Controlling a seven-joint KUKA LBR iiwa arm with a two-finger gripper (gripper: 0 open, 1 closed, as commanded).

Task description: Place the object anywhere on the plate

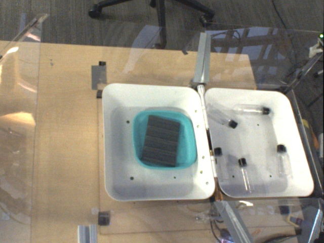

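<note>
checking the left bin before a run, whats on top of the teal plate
A dark grey ribbed block lies flat on the teal plate, slightly tilted, covering its middle. The plate surface beneath the block is hidden; teal rim shows all around it.

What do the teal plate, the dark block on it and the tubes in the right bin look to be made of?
Teal plate: likely plastic, smooth with a soft sheen.
Dark block: matte, ridged, maybe foam or rubber; unclear.
Tubes: clear plastic or glass, see-through with black caps.
Right bin: white, probably plastic.

Even bright light; glare on clear panels [20, 100]; slightly soft focus.
</note>
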